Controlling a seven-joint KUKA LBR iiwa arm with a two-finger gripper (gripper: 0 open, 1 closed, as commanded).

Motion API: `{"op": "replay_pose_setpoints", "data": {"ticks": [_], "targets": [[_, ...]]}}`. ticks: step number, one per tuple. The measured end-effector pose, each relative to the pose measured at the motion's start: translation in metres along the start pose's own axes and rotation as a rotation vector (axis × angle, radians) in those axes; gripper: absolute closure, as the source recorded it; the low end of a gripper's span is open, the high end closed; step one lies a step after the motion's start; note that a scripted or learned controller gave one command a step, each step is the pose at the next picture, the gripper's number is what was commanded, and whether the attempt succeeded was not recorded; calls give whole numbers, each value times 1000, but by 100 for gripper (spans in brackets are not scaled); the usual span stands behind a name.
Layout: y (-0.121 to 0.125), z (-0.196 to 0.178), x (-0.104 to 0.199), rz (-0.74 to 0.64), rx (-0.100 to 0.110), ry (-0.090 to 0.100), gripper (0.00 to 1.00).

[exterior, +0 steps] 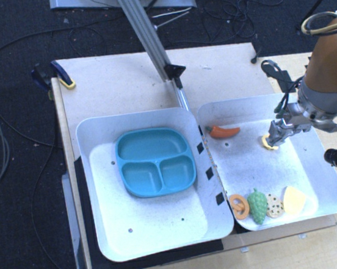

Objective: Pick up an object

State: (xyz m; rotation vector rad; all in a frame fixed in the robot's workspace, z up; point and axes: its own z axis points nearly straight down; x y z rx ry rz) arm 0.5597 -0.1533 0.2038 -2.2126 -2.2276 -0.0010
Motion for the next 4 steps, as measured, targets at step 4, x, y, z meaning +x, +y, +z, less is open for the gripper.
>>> {"op": "replay_pose_setpoints", "data": {"ticks": [4], "targets": [[14, -41, 212, -1, -3, 0, 100]]}}
